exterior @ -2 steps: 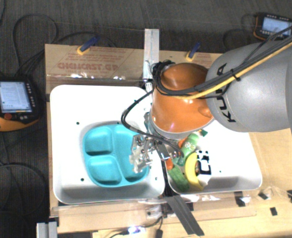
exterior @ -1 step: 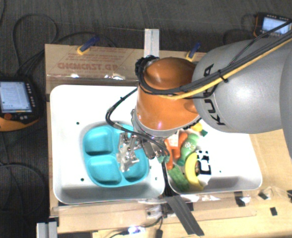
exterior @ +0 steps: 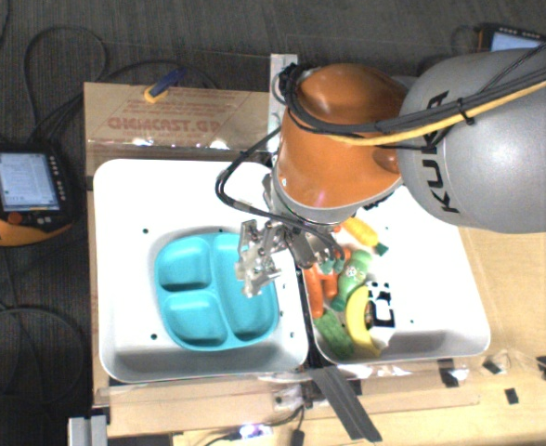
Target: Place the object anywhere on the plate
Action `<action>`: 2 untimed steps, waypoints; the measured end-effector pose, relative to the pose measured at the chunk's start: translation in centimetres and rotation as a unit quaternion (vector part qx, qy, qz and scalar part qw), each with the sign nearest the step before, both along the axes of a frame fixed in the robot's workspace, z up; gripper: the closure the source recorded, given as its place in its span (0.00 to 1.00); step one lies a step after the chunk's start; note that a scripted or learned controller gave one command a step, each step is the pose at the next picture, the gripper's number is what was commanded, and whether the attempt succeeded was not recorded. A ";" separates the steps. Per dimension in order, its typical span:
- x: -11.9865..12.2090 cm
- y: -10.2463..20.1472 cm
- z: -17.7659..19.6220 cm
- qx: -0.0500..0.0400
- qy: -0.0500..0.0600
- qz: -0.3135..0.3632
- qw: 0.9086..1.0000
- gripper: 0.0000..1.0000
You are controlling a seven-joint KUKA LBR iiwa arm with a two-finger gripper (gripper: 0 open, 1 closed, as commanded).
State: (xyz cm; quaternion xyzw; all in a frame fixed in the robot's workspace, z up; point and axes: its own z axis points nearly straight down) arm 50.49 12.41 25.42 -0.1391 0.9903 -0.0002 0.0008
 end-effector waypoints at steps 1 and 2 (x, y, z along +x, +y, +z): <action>1.8 -3.2 -0.6 0.000 0.000 -0.005 1.000 1.00; 1.8 -3.2 -0.6 0.000 0.000 -0.005 1.000 0.00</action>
